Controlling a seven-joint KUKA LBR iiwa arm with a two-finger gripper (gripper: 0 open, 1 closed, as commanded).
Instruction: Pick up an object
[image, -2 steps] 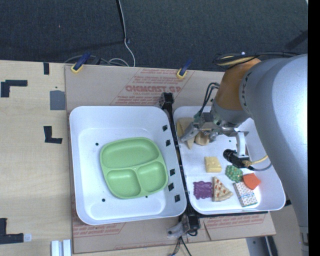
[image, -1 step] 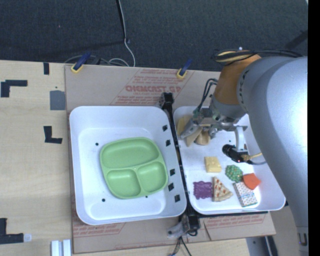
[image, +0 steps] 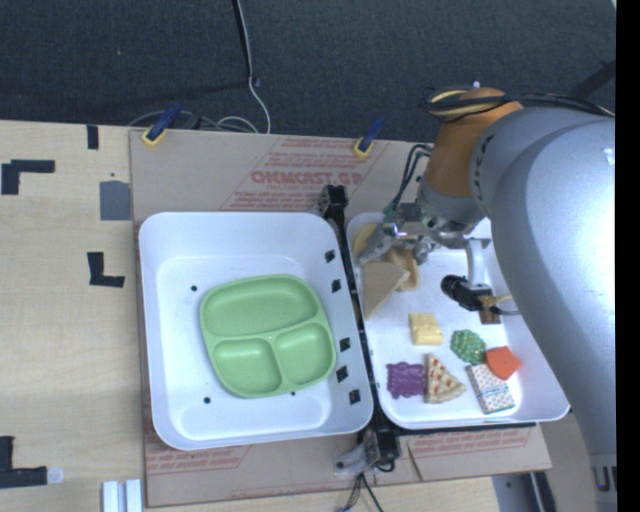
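Camera view: my pincer (image: 405, 240) sits low at the far left corner of the right white bin (image: 545, 405), against a tan wedge-shaped piece (image: 385, 280). I cannot tell its opening or any hold. Toys cluster along the near edge. Left white bin (image: 165, 300) carries a green divided plate (image: 267, 334). Cardboard underlay (image: 290, 175), wooden bench (image: 60, 350).

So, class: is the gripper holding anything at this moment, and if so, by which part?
It cannot be told. The gripper is low in the right bin, next to a tan wedge, but the arm hides any hold.
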